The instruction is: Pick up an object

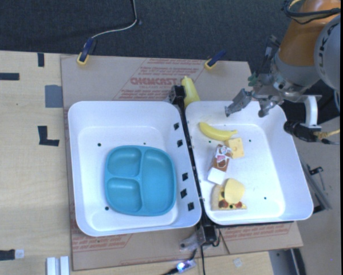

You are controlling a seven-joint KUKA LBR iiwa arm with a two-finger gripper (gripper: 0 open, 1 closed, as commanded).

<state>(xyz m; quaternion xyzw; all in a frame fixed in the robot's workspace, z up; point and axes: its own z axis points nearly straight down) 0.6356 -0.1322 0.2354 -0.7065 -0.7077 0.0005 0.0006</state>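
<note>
A banana (pixel 217 132) lies in the right bin (pixel 286 171), near its back-left corner. Just beyond it, the gripper (pixel 251 106) hovers over the bin's back rim, fingers (pixel 237 104) spread apart, grasping nothing.

A light wooden bench (pixel 22 153) holds a flat brown cardboard sheet (pixel 154 76). Two shallow white plastic bins (pixel 79 116) sit side by side on it.

My arm enters from the right, orange band uppermost. My gripper (pixel 251 103) points down-left, fingers spread apart, gripping nothing.
</note>
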